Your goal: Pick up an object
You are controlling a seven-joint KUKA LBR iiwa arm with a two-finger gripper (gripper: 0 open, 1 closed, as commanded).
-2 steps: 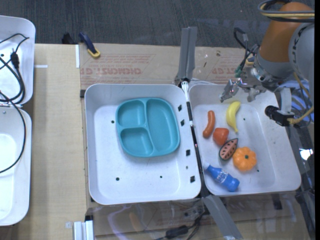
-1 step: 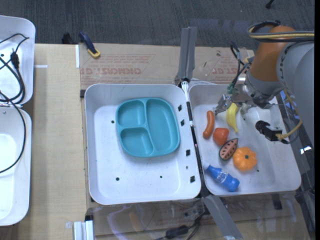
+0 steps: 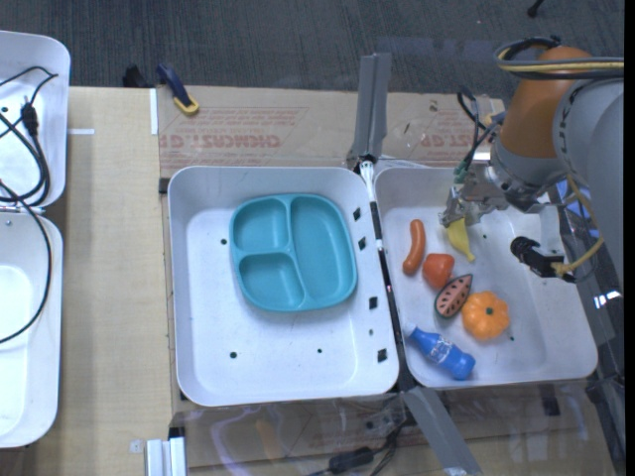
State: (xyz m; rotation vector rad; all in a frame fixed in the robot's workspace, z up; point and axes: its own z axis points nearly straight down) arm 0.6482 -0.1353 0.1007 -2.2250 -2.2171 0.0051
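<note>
The gripper [image 3: 462, 216] stands low in the right bin [image 3: 556, 360], directly above the upper end of a yellow banana [image 3: 459, 238]; whether its jaws are spread or closed cannot be told, since the wrist housing and cabling cover them, and contact with the fruit is likewise unclear. The placement suggests the banana is the object being tried for. Just left of it lie an orange-red sausage [image 3: 414, 246] and a red tomato [image 3: 438, 269], the latter touching a watermelon slice [image 3: 453, 296], which in turn abuts a small pumpkin [image 3: 485, 316]; a blue bottle [image 3: 443, 354] lies nearer the front wall. The toys crowd the bin's left half, leaving little room around each. The left bin [image 3: 198, 345] holds a teal divided plate [image 3: 294, 251]. The arm [image 3: 556, 107] is cut off at the right.
</note>
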